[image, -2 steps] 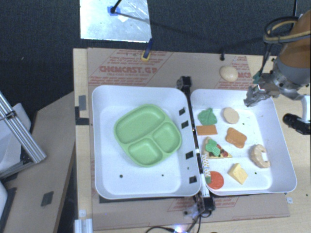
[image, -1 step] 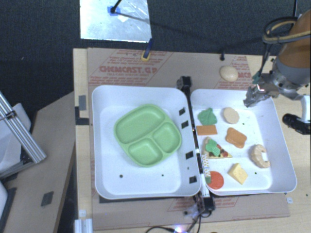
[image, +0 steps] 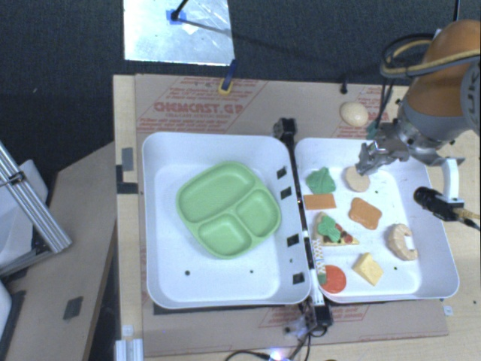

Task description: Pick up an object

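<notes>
My gripper [image: 368, 162] hangs low over the back of the right bin [image: 428, 277], its fingertips just above a round tan cookie-like piece [image: 356, 179]. Nothing shows between the fingers. Other play food lies in that bin: a green leafy piece [image: 321, 180], an orange rectangle [image: 319, 201], an orange toast-shaped piece [image: 365, 213], a pizza slice [image: 331, 230], a bitten bagel-like piece [image: 400, 241], a yellow cheese wedge [image: 368, 268] and a red tomato slice [image: 333, 279].
The left bin [image: 161, 269] holds a green three-compartment plate [image: 228, 209]. A pale egg-shaped object [image: 354, 113] rests on the cardboard behind the right bin. A black divider rail [image: 294, 201] runs between the bins.
</notes>
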Motion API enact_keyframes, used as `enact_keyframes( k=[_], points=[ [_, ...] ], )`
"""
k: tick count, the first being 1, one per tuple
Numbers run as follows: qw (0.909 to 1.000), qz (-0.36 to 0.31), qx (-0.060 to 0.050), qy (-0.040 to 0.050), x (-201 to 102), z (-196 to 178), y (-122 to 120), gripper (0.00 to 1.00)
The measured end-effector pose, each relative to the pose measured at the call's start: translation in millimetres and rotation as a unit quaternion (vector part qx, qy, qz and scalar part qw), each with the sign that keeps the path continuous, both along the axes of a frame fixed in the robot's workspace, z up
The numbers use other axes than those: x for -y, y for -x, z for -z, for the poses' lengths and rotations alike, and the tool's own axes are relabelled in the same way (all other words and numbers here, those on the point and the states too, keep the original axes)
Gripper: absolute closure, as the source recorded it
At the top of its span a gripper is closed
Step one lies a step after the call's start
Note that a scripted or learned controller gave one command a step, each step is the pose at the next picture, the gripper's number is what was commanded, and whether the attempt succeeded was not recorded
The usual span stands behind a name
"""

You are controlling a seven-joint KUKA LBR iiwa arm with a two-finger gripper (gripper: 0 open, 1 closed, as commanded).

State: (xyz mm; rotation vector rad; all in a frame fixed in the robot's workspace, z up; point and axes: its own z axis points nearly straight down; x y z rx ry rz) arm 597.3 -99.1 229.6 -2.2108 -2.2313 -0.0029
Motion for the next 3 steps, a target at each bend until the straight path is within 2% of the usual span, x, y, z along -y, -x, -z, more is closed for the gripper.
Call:
enact_keyframes(
  k=[1, 2, 3],
  points=[
    [1.0, 0.0, 0.0, -0.0005, -52, -9, 12, 1.0],
    [1.0, -0.001, 0.0, -0.0005, -107, -5, 13, 1.0],
    [1.0, 0.0, -0.002, 0.0, -143, 10, 42, 1.0]
  ],
)
